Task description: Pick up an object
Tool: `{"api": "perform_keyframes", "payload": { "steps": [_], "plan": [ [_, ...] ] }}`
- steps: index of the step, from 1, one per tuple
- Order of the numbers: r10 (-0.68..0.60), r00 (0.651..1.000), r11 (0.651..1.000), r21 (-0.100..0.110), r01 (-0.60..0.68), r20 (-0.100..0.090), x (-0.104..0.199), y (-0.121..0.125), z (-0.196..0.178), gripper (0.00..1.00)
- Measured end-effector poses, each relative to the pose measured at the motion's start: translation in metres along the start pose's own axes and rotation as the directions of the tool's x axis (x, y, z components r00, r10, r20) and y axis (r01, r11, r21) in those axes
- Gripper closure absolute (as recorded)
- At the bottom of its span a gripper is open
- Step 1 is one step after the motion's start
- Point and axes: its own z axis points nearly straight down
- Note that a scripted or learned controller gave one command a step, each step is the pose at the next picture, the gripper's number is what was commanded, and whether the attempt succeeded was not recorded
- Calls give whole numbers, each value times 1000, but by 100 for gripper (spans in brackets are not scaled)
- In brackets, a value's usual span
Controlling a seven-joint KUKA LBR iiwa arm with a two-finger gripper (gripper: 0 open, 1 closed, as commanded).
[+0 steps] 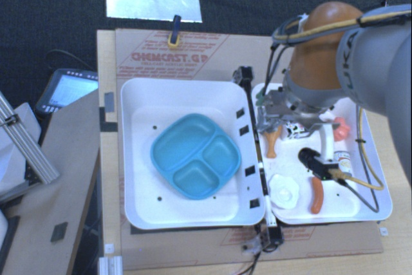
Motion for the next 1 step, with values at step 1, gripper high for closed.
{"api": "perform_keyframes", "payload": {
  "steps": [1],
  "plan": [
    [-1, 1000, 1000, -1, 1, 1, 55, 0, -9, 100]
  ]
}}
